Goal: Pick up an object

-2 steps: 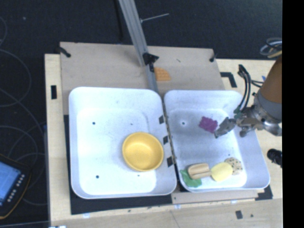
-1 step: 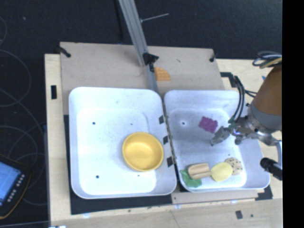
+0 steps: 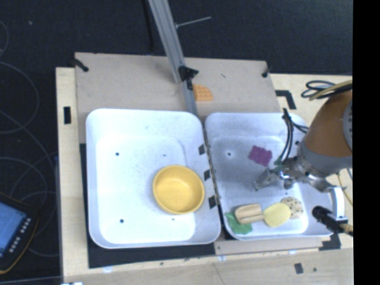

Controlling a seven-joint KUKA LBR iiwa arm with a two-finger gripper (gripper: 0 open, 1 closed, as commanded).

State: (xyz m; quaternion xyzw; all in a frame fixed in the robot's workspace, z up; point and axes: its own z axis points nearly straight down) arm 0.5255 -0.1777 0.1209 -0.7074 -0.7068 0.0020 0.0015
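Note:
In the right bin (image 3: 237, 129) lie a purple block (image 3: 260, 155), a tan cylinder (image 3: 248, 212), a pale yellow lump (image 3: 276, 215), a speckled round piece (image 3: 292, 205) and a green scrap (image 3: 236, 222). My gripper (image 3: 268, 180) hangs low over the middle of this bin. It is just below the purple block and above the tan cylinder and the yellow lump. I see nothing held in it. The arm's orange band (image 3: 329, 129) reaches in from the right.
The left bin (image 3: 119, 135) holds a yellow bowl (image 3: 178, 189) near its right wall. A grey metal post (image 3: 169, 37) slants up from between the bins. An orange tag (image 3: 202, 93) lies on the board behind them.

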